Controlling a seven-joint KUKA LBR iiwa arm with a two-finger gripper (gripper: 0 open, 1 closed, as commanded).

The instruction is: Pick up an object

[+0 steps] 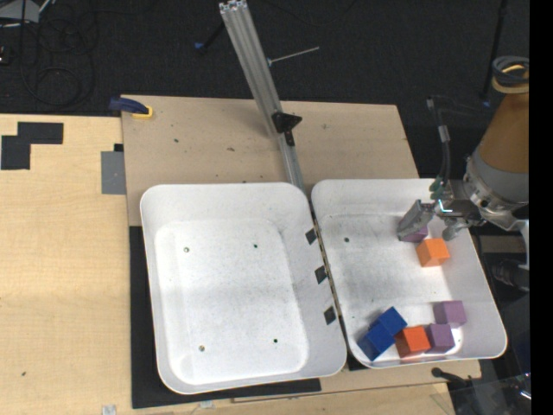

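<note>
A small purple block (416, 230) sits in the far right part of the right bin (371, 232), just behind an orange cube (433, 251), and the gripper (432, 217) hangs right over it, fingers spread astride it without pinching it, so it lies directly beneath.
</note>
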